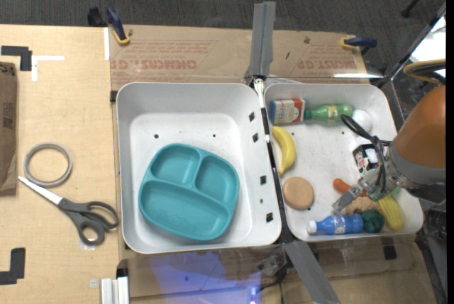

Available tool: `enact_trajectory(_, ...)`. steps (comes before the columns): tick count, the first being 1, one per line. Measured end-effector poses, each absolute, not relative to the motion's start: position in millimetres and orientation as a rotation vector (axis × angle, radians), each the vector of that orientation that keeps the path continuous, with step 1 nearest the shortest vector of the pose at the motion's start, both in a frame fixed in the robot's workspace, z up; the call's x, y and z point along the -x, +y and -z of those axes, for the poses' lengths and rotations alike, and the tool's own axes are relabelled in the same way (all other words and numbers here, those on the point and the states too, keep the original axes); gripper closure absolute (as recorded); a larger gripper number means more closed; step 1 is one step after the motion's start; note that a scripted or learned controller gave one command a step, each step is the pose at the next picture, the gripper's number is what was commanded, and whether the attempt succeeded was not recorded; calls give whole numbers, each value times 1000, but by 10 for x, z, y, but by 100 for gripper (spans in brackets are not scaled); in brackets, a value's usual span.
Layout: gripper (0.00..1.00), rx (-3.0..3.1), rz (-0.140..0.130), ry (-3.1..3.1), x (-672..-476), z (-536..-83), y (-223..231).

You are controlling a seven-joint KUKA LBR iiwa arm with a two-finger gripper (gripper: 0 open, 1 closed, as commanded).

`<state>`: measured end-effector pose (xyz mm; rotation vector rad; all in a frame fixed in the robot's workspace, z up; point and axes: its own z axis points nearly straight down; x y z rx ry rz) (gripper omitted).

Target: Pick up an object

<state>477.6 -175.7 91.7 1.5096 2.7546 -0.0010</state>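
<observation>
In the right bin (397, 224), the gripper (362, 193) hangs over the carrot (342, 185) to grab it; whether it is clamped I cannot tell.

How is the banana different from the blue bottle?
The banana is yellow and curved; the blue bottle is straight with a white cap. The banana lies along the right bin's left wall, pointing up and down in the view, while the bottle lies crosswise near the front wall. The banana has free space around it; the bottle sits against a green toy. Both lie flat in the same bin.
</observation>
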Motion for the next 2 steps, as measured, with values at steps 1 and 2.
enact_trajectory(1, 100, -1511, -1, 2752, -4785, -1006, -1758)
enact_trajectory(2, 100, -1678, 0, 2655, -4785, -1997, -1031)
